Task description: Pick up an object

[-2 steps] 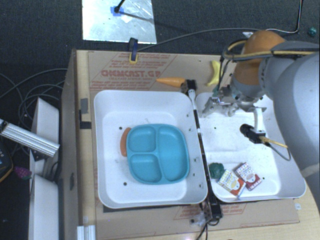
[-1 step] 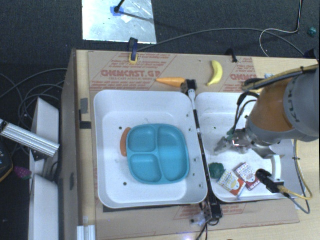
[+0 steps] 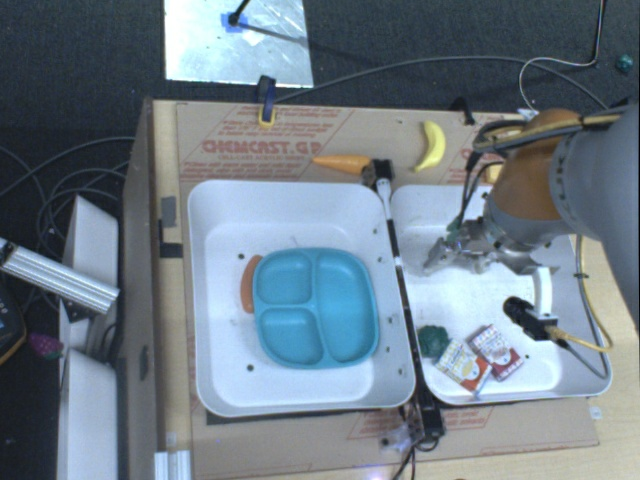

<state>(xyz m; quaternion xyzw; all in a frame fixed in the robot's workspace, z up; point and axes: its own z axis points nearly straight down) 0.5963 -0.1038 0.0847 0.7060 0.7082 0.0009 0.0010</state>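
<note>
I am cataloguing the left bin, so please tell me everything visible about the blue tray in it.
The blue tray is a light blue, smooth, plastic-looking plate with rounded corners, divided into three compartments. It lies flat, slightly turned, in the middle of the left bin. An orange sausage-shaped object lies along its left edge, apparently touching it.

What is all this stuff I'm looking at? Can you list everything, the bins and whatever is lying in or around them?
White bins: two, side by side; left bin, right bin.
Divided plate: one, light blue, in the left bin.
Sausage-like piece: one, orange-brown, against the plate's left edge.
Green lump: one, dark green, right bin, near edge.
Small packets: two, red and white, right bin beside the lump.
Banana: one, yellow, on the board behind the bins.
Carrot: one, orange, behind the left bin.
Arm: one, grey, orange band.
Gripper: over the right bin.
</note>
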